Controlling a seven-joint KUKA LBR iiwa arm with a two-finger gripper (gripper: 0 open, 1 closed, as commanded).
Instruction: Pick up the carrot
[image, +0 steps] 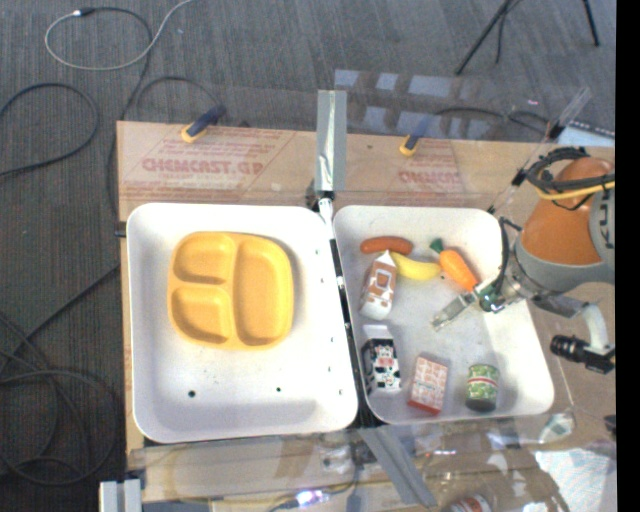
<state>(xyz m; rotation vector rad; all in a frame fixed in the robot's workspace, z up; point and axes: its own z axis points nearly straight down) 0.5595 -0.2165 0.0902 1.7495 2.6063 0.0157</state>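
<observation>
Carrot (457, 267): lay in right bin (520, 345), beside banana (418, 267).
Handling: I judged it light, rigid, smooth; take across the orange middle.
Hand (462, 306): just below it, released, holding nothing.

floor: dark grey carpet (250, 50) | black cables (60, 100) | bench: brown board (220, 165)

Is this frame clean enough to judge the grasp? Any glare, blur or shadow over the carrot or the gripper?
Camera view: even, soft light, so the carrot reads sharp and orange with only a faint shadow; the gripper is small, thin and slightly soft, so its finger state is not readable; glare sits on the clear sheeting along the bottom edge, away from the right bin.
</observation>
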